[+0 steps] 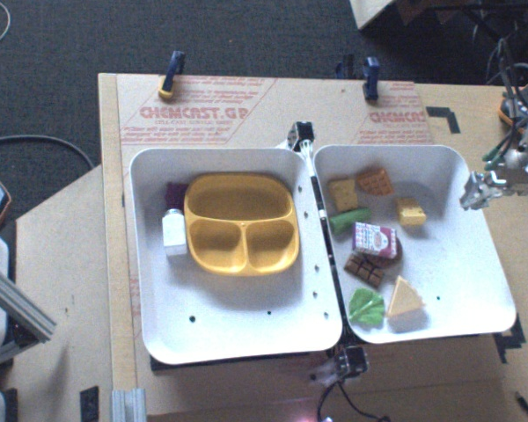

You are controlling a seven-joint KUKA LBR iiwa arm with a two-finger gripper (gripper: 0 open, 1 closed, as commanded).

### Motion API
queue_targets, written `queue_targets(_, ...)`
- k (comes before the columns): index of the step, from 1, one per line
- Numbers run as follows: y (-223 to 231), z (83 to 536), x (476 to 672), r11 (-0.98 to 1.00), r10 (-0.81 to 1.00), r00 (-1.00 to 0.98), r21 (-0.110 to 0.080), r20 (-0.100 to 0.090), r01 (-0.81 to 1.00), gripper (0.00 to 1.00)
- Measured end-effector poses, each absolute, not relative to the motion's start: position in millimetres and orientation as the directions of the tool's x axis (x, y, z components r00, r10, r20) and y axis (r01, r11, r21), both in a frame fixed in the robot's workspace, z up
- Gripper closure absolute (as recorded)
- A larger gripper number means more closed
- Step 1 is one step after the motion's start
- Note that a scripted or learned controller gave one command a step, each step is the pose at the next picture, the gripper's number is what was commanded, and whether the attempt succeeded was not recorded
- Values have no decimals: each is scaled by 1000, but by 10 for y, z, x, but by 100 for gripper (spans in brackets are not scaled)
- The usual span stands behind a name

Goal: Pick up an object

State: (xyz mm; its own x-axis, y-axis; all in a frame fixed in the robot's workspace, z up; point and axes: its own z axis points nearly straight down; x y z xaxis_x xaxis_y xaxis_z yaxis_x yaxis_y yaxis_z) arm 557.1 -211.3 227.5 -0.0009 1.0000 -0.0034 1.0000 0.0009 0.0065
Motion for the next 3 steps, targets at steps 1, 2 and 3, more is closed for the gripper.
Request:
queue_targets(1,-1555,2210,5580,6,1000,-6,-2,4,1000,100)
queue_targets(2,-935,2173,5494,7,1000,-6,-3,4,1000,100)
queue_targets(3,-338,2146,5356,7,1000,-7,-4,4,1000,100)
